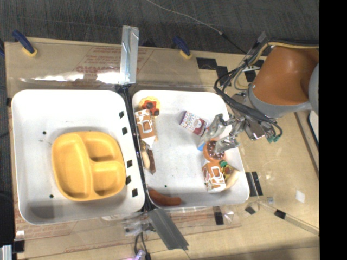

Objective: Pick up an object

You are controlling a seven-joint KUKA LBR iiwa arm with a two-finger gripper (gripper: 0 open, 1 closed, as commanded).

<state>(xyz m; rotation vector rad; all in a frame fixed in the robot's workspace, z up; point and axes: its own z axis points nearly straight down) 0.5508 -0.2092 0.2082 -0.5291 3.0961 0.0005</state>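
The yellow tray (88,164) fills the left bin (21,107), out of the way. In the right bin (179,186), cartons (145,124) crowd the 9 o'clock wall and a sausage (165,199) lies at 6. The gripper (223,134) hangs at 3 o'clock over a round toy (213,150). I cannot tell how its fingers stand. The carton (214,176) just beside could snag or get dragged, spoiling the grasp.

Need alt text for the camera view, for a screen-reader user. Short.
The arm's gripper hangs low over the right bin, above small food items near its right wall, beside a small purple carton. More food items line the bin's left wall. The left bin holds a yellow divided tray.
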